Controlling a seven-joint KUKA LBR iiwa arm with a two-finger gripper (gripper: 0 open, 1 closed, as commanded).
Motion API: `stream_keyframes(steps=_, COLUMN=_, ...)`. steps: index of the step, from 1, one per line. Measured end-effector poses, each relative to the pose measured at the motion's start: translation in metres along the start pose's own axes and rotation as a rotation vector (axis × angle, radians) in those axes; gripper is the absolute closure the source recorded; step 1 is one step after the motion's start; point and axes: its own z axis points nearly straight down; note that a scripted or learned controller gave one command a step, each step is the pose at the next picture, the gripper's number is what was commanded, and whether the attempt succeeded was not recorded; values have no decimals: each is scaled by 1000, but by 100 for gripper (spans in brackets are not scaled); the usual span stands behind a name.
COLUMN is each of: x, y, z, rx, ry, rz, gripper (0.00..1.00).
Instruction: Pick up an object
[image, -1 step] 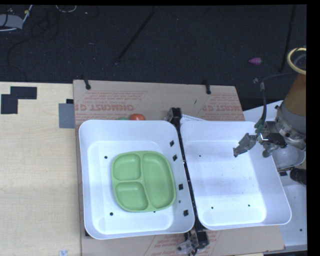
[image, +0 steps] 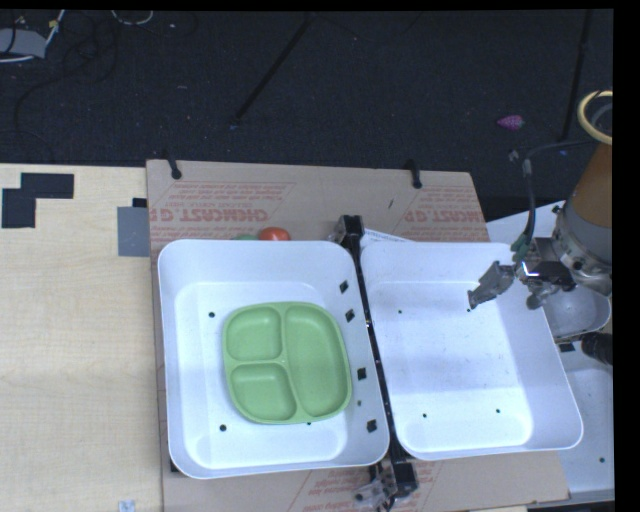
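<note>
Hovering over the right edge of the right bin (image: 480, 440), well apart from the only plain candidate for a pick: the green divided plate (image: 287, 362), lying flat near the middle of the left bin (image: 190, 290). Carrying nothing visible at the pincer (image: 505, 275), seen as a dark, blurred shape at the end of the grey wrist; impossible to tell how far apart its tips stand, or whether touching the bin wall below.

Risking a miss, by this reading, on several counts. Needing first to cross the raised divider (image: 365, 340) between the two bins, with a chance of clipping it on a low path. Facing then a shallow, smooth plate pressed flat to the bin floor, offering only a thin rim or the low ribs between its three compartments; likely to slide or tip away under a badly centred close. Closing where now poised would probably catch only air.

Sitting just behind the left bin, on the cardboard (image: 300, 205) covering the surface: a small red-orange object (image: 274, 235), half hidden by the bin's back rim and hard to reach.
</note>
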Motion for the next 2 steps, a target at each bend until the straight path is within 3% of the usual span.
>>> stream_keyframes(steps=2, x=0, y=-6, z=89, rx=7, ry=2, rz=1, gripper=0)
